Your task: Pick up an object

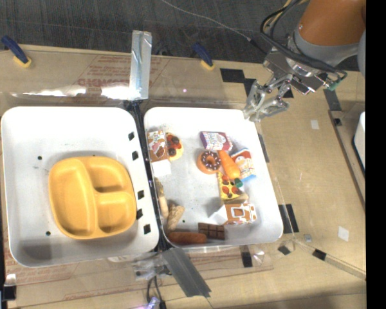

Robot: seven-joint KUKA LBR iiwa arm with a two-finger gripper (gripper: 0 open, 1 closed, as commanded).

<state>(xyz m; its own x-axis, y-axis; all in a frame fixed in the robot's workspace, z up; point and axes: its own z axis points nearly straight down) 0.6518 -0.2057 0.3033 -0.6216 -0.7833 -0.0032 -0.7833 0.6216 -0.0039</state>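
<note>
Grey arm's gripper (265, 102) hangs over the far right corner of the right bin (186, 124) — fingers spread apart, gripping nothing. Toy foods lie below it: donut (210, 161), carrot (229, 165), chocolate bar (211, 230). Left bin (26, 127) bears a yellow divided tray (92, 196).

A grey robot arm (321, 40) with a broad, glossy orange band (331, 5) above its wrist. Black and yellow cables (284, 19) loop alongside the band. Its end effector (262, 102) is a cluster of pale, silvery metal parts on a grey mount.
</note>
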